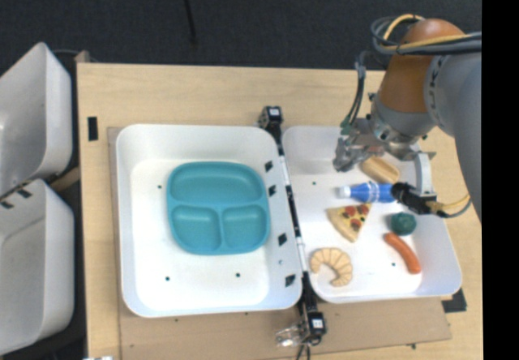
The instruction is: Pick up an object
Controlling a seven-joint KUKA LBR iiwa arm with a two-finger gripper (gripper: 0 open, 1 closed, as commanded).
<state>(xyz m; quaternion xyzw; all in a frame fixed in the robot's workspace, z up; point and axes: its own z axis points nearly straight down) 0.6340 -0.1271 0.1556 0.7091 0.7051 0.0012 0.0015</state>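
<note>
Bread roll (379, 169) partly hidden under gripper (350, 156); grip unclear.

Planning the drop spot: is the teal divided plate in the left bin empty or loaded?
Empty. The teal plate lies flat in the left bin, and all three of its compartments show bare teal.

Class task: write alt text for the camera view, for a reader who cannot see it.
A grey arm's gripper hangs over the right bin, beside a bread roll. That bin also holds a blue bottle, pizza slice, green ball, sausage and croissant. The left bin holds a teal tray.
</note>
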